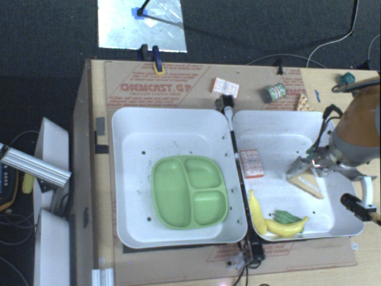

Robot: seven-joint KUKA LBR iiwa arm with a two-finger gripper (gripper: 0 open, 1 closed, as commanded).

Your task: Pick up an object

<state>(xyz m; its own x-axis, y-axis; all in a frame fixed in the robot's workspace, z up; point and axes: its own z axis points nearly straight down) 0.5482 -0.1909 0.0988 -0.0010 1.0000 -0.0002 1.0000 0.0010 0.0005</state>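
Observation:
In the right bin (280,130), my gripper (311,167) hangs low near the bin's right side, directly over a tan wedge-shaped block (308,185) that lies on the bin floor. A small red and white box (251,163) lies at the bin's left wall. Two yellow bananas (271,220) rest along the front edge with a green leafy piece (287,217) on top of them. The arm's orange band (361,119) rises above the wrist at the right.
The left bin (137,130) holds a green divided plate (189,190). Behind the bins, on the cardboard, sit a small white card (225,87) and a green can (275,92). A black divider clip (227,105) joins the two bins.

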